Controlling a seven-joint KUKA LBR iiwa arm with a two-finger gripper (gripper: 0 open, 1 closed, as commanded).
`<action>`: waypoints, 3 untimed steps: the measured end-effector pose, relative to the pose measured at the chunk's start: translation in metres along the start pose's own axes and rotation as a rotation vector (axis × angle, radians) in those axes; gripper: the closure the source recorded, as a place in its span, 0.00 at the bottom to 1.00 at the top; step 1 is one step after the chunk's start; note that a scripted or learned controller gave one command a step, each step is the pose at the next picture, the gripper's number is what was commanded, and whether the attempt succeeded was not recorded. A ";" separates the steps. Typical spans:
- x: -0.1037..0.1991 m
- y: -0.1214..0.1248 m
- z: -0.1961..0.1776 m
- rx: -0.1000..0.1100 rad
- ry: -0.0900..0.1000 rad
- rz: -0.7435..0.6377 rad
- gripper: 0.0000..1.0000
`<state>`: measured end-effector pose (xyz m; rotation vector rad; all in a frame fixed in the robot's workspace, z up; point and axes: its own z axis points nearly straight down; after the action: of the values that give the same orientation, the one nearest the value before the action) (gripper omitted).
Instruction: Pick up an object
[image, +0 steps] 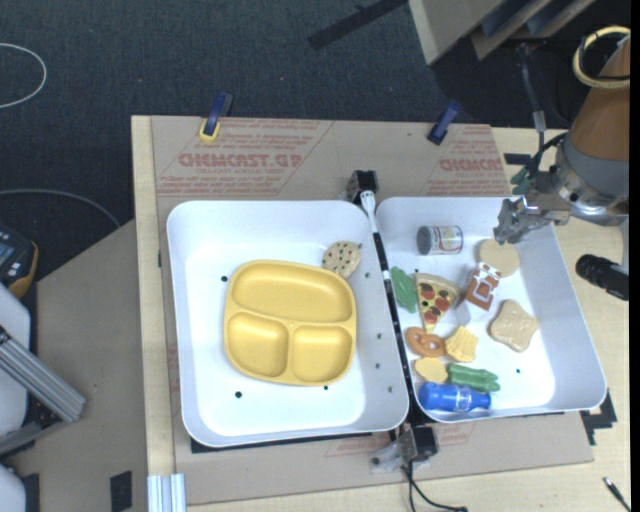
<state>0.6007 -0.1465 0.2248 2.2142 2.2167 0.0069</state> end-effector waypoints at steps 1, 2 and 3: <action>0.048 -0.032 0.002 0.013 0.005 -0.003 1.00; 0.103 -0.059 -0.005 0.012 0.007 -0.004 1.00; 0.151 -0.080 -0.011 0.013 0.006 -0.005 1.00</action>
<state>0.5203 0.0043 0.2343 2.2184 2.2316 -0.0003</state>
